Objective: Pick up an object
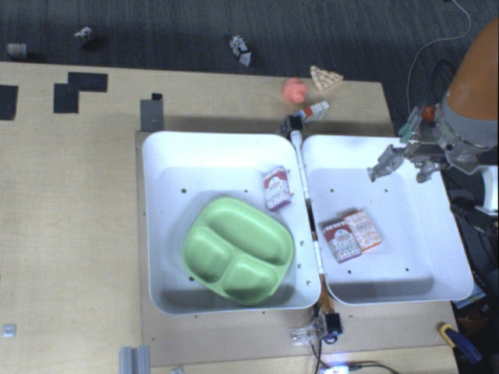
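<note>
Camera view showed the gripper (pixel 401 164) with fingers apart and nothing held above the right bin (pixel 437 283), where a small box (pixel 352 236), likely light and stiff, lay flat and could best be pinched across its short sides.
</note>
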`<move>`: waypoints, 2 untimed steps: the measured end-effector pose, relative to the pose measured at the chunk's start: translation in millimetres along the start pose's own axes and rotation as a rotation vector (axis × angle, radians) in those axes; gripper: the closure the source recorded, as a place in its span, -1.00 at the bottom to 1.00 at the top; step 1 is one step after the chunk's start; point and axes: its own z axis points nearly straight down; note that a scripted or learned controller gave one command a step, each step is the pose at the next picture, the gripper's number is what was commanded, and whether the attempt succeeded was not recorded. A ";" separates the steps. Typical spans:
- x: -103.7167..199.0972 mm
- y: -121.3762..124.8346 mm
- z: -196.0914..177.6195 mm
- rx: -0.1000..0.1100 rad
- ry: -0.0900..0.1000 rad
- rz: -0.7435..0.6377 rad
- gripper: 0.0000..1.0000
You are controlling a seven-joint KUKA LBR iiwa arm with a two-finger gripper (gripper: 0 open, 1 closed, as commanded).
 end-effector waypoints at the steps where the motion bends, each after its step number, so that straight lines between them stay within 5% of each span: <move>1: -19.9 20.6 155.8 0.003 0.000 0.002 -1.00; 2: 16.5 -22.9 186.0 -0.006 -0.002 0.004 -1.00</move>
